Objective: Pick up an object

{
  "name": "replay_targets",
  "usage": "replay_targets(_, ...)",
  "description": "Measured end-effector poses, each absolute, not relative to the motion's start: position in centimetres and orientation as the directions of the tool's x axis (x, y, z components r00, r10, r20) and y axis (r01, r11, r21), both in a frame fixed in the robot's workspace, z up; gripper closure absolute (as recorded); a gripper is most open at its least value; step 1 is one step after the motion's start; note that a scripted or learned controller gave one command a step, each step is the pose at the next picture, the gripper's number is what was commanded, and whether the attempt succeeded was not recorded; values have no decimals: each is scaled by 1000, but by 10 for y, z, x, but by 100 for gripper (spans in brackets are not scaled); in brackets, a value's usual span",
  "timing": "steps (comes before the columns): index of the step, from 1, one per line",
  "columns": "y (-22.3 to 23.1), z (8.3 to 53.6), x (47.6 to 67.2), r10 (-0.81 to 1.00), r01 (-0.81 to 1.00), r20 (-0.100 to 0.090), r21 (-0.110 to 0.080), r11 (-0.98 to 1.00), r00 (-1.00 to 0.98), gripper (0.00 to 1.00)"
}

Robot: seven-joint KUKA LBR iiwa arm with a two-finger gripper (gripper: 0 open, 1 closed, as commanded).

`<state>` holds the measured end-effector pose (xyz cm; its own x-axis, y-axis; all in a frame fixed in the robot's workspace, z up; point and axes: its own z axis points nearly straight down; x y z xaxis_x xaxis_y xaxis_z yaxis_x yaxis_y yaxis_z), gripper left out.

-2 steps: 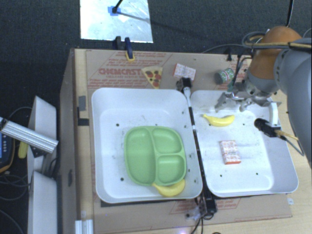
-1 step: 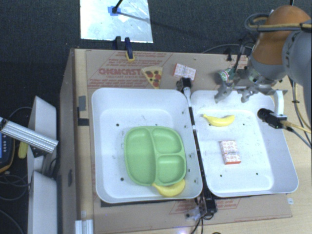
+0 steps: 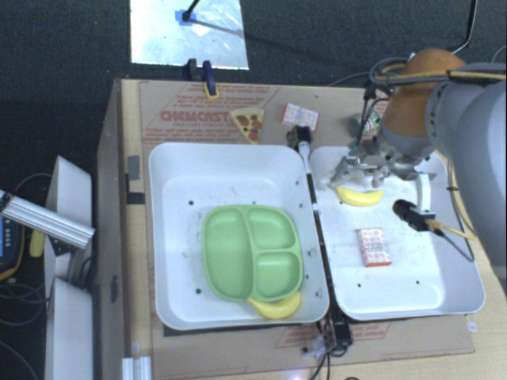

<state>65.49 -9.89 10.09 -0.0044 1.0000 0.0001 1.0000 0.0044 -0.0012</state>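
1. Claw [image 3: 360, 172]: low over right bin [image 3: 412, 279], at bin's 11 o'clock. Released or clenched: can't tell, wrist hardware blocks the view.
2. Banana [image 3: 358, 197]: flat on bin floor just at claw's 6 o'clock, very close. Touching or not: can't tell. Not seen gripped.
3. Small red/white box [image 3: 373, 246]: approx bin centre, at banana's 5 o'clock, apart from it.
4. Left bin [image 3: 198, 172]: green divided plate [image 3: 249, 252] sits toward 6 o'clock. Second banana [image 3: 276, 308] at plate's 6 o'clock, partly under its rim.
5. Outside bins, on cardboard at 12 o'clock: pizza slice [image 3: 249, 123] and printed packet [image 3: 299, 116].
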Motion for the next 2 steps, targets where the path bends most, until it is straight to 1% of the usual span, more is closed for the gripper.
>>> replay_targets(1,-92,85,646,1000,1000,0,1,3,-3,0)
replay_targets(2,-92,96,647,1000,1000,0,4,5,-5,100)
